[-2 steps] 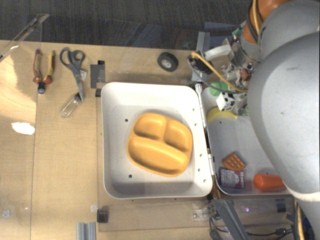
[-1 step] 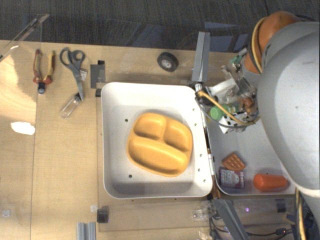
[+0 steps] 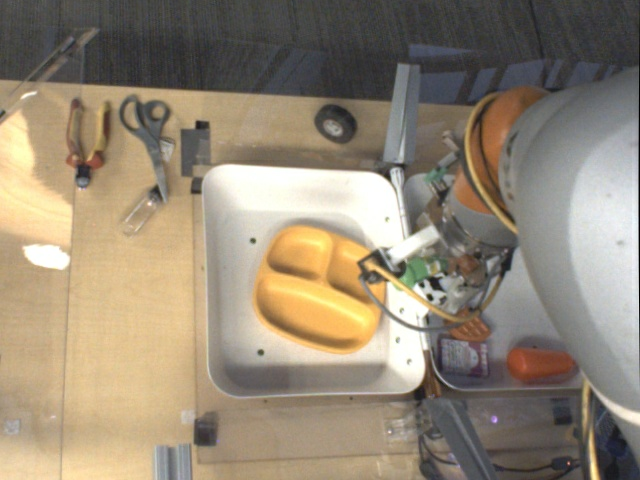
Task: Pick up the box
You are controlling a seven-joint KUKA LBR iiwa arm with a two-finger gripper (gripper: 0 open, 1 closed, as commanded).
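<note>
A small purple box (image 3: 465,354) lies flat near the front left corner of the right bin (image 3: 455,376). My gripper (image 3: 438,280) hangs low over the wall between the two bins, just above and behind the box, amid loose cables. A small black-and-white item (image 3: 432,289) sits right under the gripper. The grey arm with its orange band (image 3: 490,148) covers most of the right bin.
A large yellow-orange rounded object (image 3: 315,288) lies in the left bin (image 3: 230,268). An orange carrot-like piece (image 3: 541,363) rests to the right of the box. Scissors (image 3: 150,133), pliers (image 3: 85,138) and a black roll (image 3: 336,123) lie on the bench behind.
</note>
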